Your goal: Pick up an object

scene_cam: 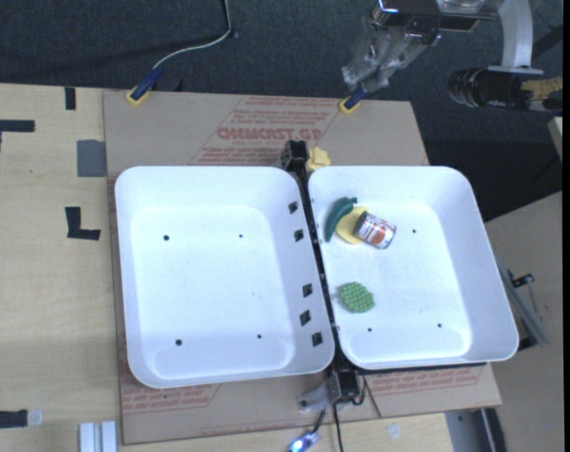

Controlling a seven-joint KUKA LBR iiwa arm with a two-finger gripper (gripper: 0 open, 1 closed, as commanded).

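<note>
Gripper (374, 64) up at the top of the camera view, above the far edge of the cardboard sheet (266, 125), well apart from both bins. Whether clenched or released: cannot tell, too blurred. Nothing visibly grasped.

2 white bins side by side, touching along a shared middle seam. Left bin (138, 252) with a wide bare floor, rims rounded at the corners. Right bin (454, 281) holding 3 things, all crowded toward its left half, near the seam: 1 green curved piece (338, 215) lying close against the seam-side wall, 1 small can with a red and white label (373, 231) on its side, touching or just beside a yellow piece under it, and 1 round green knobbly object (356, 298) nearer the front, apart from the other 2. Plenty of bare floor across the right and near parts of that bin; little room between the green curved piece and the wall.

2 yellow-and-blue clamps on the sheet's far edge: 1 at the left corner (143, 85), 1 (351, 102) just below the gripper. 1 cable (204, 40) trailing over the dark floor beyond.
</note>
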